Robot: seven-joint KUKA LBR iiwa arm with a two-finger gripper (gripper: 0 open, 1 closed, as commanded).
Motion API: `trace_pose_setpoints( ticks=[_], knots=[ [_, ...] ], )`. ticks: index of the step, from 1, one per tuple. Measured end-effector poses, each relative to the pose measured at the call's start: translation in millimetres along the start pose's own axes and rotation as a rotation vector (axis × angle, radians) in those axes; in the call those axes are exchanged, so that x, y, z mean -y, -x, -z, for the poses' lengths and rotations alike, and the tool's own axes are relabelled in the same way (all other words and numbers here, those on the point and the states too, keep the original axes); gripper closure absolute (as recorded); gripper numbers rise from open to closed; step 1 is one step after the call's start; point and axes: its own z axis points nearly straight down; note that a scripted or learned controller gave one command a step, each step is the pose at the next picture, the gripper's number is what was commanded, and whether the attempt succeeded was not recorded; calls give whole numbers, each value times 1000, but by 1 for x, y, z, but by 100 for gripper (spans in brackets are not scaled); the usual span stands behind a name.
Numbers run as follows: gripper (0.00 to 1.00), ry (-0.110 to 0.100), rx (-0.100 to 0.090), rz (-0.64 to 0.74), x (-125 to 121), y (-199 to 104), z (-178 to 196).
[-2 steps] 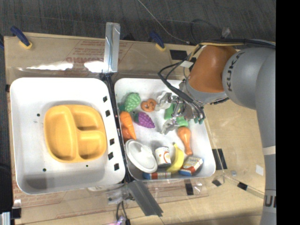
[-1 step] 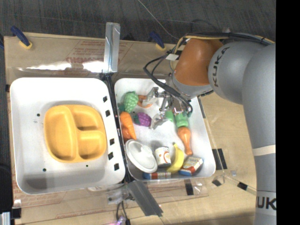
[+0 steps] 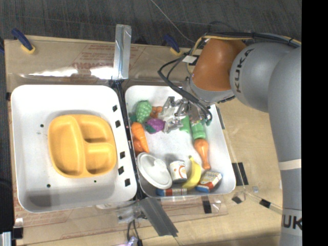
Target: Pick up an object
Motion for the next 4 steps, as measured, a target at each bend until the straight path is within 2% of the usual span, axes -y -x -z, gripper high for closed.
trace_pose_setpoints(
  ticks=[1,2,3,4],
  knots=[
    [100,-1,5,-183,-32,31,125],
    [100,-1,0,-178,-33,31,133],
    [100,-2,-1,-407,7,13,194],
    [100,0,-9,-86,57,-15,131]
  ],
)
